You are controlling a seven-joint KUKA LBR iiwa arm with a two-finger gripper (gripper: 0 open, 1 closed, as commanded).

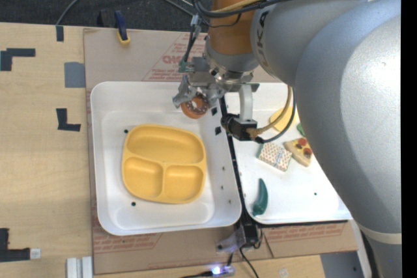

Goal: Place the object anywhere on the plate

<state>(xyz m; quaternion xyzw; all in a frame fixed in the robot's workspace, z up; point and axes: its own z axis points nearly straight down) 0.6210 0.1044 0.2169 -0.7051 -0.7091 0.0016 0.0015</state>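
A yellow plate point(163, 163) with three compartments lies in the left white bin point(104, 140). My gripper point(195, 103) hangs over the far side of that bin, just beyond the plate's far right rim. A small round brown-orange object point(193, 109) sits between its fingers, and the gripper is shut on it. The object is lifted off the bin floor, beside the plate's back edge rather than over its middle. The wrist and orange band point(238, 3) hide the space behind the gripper.
The right white bin point(306, 205) holds a pale patterned square piece point(275, 156), a small yellow-and-red item point(301, 150) and a green pepper-like piece point(260, 197). The ridge between the bins point(231, 166) runs just right of the plate. A blue-and-yellow clamp point(121, 28) stands at the cardboard's far edge.
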